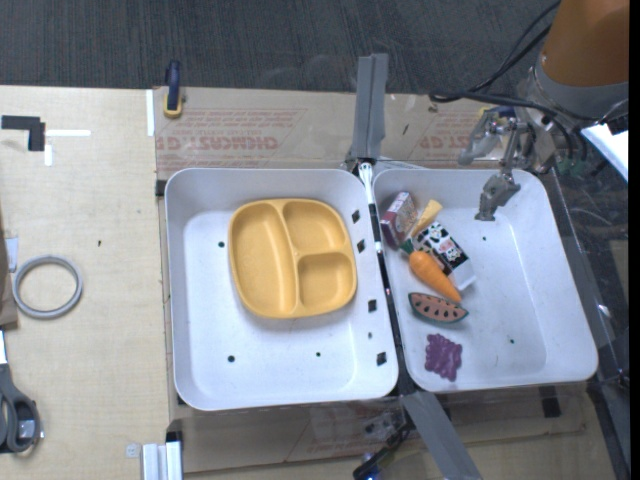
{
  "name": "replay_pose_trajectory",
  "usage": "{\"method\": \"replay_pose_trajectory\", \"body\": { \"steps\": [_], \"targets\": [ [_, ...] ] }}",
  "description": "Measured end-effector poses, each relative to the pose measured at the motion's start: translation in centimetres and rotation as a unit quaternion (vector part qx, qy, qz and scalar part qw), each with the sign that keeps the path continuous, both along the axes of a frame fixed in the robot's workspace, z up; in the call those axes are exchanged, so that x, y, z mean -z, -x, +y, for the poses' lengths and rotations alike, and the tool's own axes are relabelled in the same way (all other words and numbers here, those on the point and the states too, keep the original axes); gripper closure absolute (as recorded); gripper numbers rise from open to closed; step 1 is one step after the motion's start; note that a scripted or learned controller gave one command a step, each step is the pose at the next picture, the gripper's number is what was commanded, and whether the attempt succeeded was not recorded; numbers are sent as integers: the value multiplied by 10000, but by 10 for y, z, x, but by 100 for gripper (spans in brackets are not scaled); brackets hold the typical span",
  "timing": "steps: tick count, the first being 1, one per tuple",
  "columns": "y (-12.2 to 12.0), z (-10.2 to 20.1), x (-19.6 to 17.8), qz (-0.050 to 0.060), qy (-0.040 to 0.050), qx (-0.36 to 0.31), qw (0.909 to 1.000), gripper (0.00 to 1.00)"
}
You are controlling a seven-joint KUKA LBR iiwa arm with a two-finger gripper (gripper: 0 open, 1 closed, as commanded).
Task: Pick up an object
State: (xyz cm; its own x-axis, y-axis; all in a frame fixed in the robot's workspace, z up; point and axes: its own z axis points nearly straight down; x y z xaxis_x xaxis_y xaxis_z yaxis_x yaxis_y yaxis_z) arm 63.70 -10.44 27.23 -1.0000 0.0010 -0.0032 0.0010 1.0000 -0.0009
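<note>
The right bin (530,288) holds several small toys along its left side: a brown packet (399,211), a yellow cheese wedge (429,214), a black-and-white patterned piece (442,245), an orange carrot (435,271), a watermelon slice (437,308) and a purple bunch of grapes (443,356). My gripper (493,198) hangs over the far part of this bin, to the right of the toys and apart from them. Nothing shows in its grasp. The orange band of the arm (590,28) sits at the top right.
A yellow divided plate (293,258) lies in the left bin (200,348). A grey tape ring (45,286) and scissors (15,423) rest on the bench at far left. A metal bar (370,108) stands behind the bins. Cables (500,68) trail near the arm.
</note>
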Motion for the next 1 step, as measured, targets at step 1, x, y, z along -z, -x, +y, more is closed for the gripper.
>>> {"method": "replay_pose_trajectory", "body": {
  "steps": [1],
  "targets": [
    [28, 5, 165, -14, -5, 873, 9962, 0]
  ]
}}
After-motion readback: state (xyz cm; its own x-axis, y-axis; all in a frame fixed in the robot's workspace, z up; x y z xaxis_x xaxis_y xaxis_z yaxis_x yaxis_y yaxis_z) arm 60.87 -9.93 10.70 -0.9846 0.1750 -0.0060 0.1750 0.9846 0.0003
